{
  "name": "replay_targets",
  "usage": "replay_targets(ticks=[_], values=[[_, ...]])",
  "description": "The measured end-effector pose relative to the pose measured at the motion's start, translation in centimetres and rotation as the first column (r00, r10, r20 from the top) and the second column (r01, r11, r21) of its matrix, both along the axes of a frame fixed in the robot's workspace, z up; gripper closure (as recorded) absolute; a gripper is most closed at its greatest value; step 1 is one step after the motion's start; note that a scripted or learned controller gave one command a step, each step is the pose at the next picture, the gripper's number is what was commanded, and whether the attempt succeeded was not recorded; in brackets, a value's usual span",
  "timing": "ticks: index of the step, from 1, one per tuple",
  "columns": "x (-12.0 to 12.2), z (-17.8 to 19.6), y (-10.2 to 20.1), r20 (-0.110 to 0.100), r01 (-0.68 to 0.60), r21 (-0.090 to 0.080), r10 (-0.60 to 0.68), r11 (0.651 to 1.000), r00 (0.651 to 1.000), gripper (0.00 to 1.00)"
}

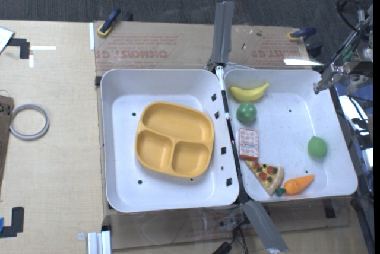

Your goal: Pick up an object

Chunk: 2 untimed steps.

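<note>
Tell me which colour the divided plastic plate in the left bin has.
The divided plastic plate is yellow-orange all over, seen in the camera view.

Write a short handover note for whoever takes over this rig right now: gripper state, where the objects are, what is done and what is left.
Gripper: at the right bin's far right corner, above its rim, holding nothing that can be seen.
Right bin: banana, dark green ball, red and white packet, pizza slice, carrot, light green ball.
Left bin: yellow divided plate.
Done: nothing picked up yet.
Left: choose an object, descend, grasp, lift.
</note>
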<state>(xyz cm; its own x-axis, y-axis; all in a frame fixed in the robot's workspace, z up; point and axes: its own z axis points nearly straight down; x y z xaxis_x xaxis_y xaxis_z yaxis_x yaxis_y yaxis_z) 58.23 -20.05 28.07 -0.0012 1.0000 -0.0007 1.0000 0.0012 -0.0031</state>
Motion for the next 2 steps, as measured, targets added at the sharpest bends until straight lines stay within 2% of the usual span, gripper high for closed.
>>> replay_targets(ticks=[1,2], values=[[0.05,0.85,-0.05,-0.001,-0.002,-0.001,0.002,1.000,1.000,1.00],[0.05,0.83,-0.04,-0.001,-0.002,-0.001,0.002,1.000,1.000,0.00]])
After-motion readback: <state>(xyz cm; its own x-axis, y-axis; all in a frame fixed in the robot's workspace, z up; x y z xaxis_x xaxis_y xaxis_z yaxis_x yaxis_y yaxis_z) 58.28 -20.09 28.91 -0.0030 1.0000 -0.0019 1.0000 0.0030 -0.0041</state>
